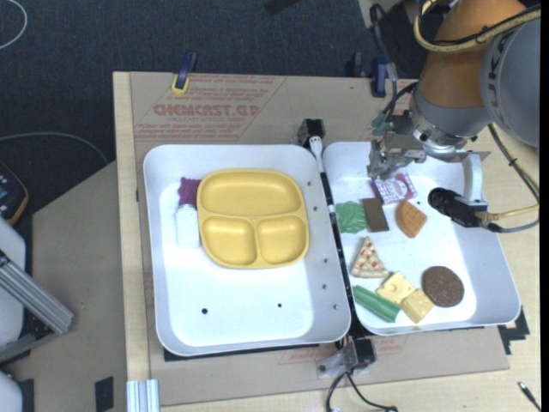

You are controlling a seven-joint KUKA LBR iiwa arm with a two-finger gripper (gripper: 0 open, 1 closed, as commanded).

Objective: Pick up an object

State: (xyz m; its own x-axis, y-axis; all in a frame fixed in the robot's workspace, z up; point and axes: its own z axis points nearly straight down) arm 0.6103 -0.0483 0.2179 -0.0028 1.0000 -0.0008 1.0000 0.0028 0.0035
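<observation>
- Jaws of the gripper hang low over the right bin, at the pink-and-white packet; whether they are parted or closed, I cannot tell.
- Packet lies flat near the bin's back edge, just beside a brown bar and a green piece.
- It looks light, thin and crinkly, probably slippery; pinching across a raised edge seems safest.
- Left bin holds a yellow tray.

arm: grey | orange band | yellow cable loop | metal end effector

Dark carpet floor under cardboard-topped bench
</observation>
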